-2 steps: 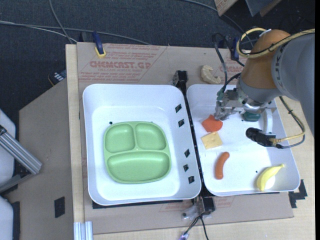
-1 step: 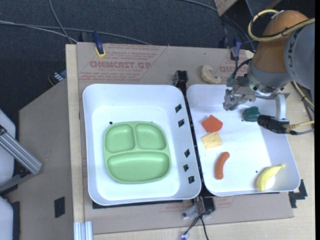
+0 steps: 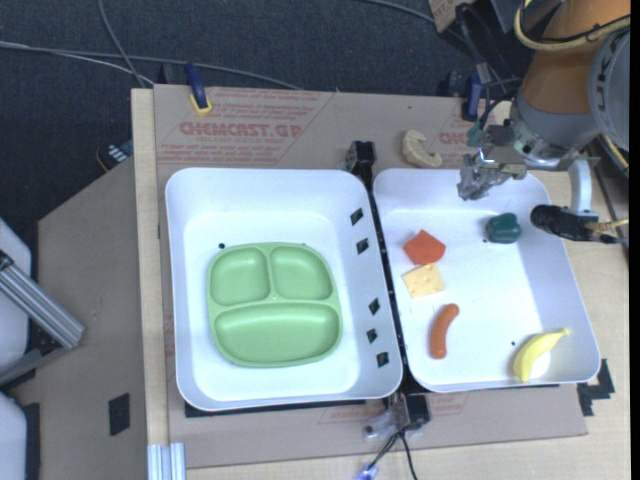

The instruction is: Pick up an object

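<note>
— While the arm [image 3: 560, 68] reaches in from the right, where does its gripper [image 3: 487, 180] sit?

— Over the far edge of the right bin [image 3: 575, 298], up near that bin's rim. Whether it is spread or pressed together I cannot tell; the tip is small and dark against the white, and nothing shows between the fingers.

— So nothing is held?

— Nothing I can see. All the small things lie on the bin floor below it.

— Which one is closest to the gripper?

— The dark green object [image 3: 502, 229], just below it and slightly to its right, apart from it. It looks rounded; I can't say what it is.

— And the others?

— Below the gripper and to its left is an orange-red wedge [image 3: 425, 246], with a pale yellow cheese slice [image 3: 423, 281] just beneath that, almost touching. Farther down from the gripper lies a red-orange sausage [image 3: 443, 330], roughly upright in the view. A yellow banana [image 3: 537, 354] sits well apart from the gripper, in the near right corner of the bin.

— What's over to the gripper's left?

— The left bin [image 3: 190, 298], holding a green divided plate [image 3: 273, 303] with three compartments. A beige curved piece [image 3: 421, 149] lies on the cardboard just outside the right bin, to the gripper's upper left.
</note>
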